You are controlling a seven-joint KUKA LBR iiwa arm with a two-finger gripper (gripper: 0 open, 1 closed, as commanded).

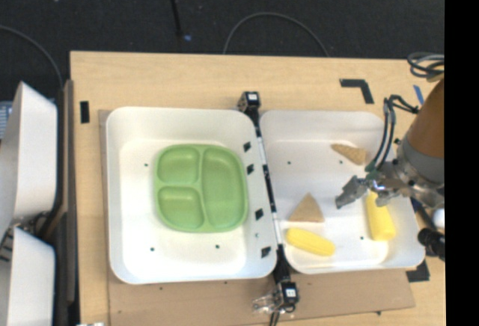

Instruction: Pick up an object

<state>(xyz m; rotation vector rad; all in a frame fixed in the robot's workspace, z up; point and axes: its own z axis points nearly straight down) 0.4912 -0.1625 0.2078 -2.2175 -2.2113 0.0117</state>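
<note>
Hand (364, 192) low in rt bin (314, 130), arm from rt, fingers spread, beside yellow piece (381, 220).

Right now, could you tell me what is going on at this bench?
The arm reaches in from the right, its hand low in the right bin beside a yellow piece; I cannot confirm it holds anything. That bin also has a second yellow piece, a tan wedge and a tan scrap. The left bin holds a green divided plate.
</note>
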